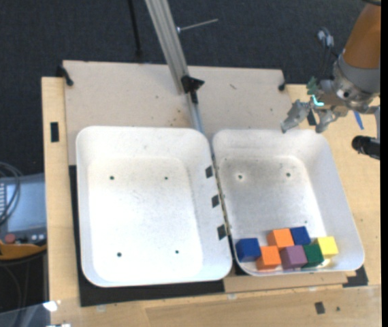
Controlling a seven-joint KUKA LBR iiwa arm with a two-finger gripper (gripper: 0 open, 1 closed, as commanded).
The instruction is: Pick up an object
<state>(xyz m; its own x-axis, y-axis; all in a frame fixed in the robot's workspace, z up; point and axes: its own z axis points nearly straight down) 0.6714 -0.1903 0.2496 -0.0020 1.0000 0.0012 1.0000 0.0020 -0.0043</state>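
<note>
My gripper (308,120) hangs over the far right corner of the right bin (337,176), just above its back rim, with my grey wrist and orange band rising behind it toward the top right. My two fingers (293,119) are spread apart, and nothing sits between them.

The blocks lie well away from me, bunched in that same bin's near right corner against the front wall. There a blue block (248,248) sits furthest toward the left bin (92,148), then an orange block (269,256) and a purple block (293,256) along the front, a green block (313,253) and a yellow block (327,245) nearest the right wall. A second orange block (282,237) and a second blue block (300,235) sit just behind these, touching them.
</note>
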